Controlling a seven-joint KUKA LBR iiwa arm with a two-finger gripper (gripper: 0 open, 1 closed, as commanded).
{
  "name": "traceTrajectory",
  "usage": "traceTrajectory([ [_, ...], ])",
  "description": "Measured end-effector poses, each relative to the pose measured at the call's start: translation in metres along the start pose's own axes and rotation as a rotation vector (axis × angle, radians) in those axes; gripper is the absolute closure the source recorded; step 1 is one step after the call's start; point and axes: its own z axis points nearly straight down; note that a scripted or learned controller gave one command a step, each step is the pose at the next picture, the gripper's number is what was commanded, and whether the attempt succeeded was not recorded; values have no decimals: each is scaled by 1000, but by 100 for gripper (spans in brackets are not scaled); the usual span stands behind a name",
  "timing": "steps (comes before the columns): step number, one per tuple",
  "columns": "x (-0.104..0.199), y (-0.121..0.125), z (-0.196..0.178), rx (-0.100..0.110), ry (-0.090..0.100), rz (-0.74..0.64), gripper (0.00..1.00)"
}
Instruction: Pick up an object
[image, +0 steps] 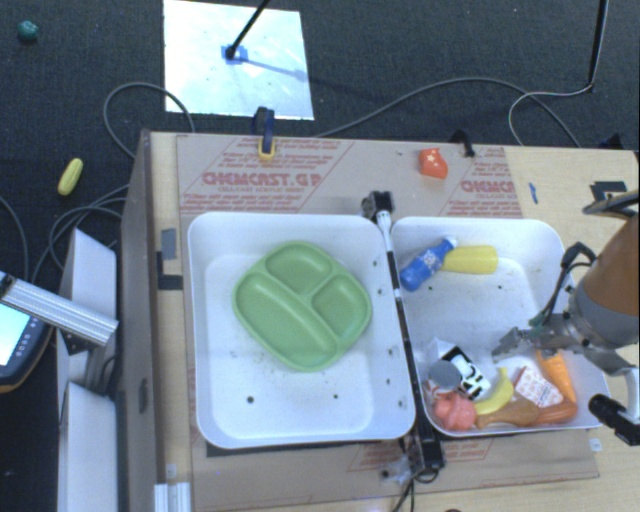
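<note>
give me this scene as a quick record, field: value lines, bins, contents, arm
left bin: holds a green divided plate
right bin: blue bottle and yellow cylinder near the far wall; pile of small toys in the near corner
pile items: banana, carrot, pink piece, others too jumbled to name
arm: reaches in from the right, above the right bin's near right part
gripper: just above the pile; finger state unclear
outside bins: orange object on the bench
</note>
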Motion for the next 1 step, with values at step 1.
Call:
traceTrajectory([
  [1, -1, 1, -11, -4, -5, 0, 100],
])
